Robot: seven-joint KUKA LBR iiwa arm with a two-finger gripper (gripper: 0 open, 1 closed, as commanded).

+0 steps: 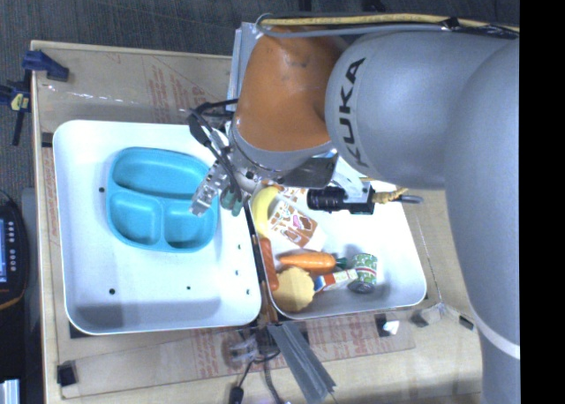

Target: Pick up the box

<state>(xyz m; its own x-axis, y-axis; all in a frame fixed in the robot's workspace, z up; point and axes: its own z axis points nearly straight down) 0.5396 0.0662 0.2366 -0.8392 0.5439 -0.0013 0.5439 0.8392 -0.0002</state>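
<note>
A small box [291,221] with a white and orange-brown printed face lies in the right bin [408,257], tilted, next to a yellow banana [262,204]. My gripper [212,190] hangs over the right rim of the left bin [79,217], left of the box and apart from it, close to the blue tray [159,198]. One metallic finger [206,196] shows at the tray's right edge. The big grey arm and its orange band cover the upper part of the right bin.
In the right bin's lower part lie an orange carrot-like item [307,261], a yellow round fruit [295,288] and a small green-and-white can [364,272]. The divided blue tray sits in the left bin. A blue clamp [40,64] grips the bench's far left corner.
</note>
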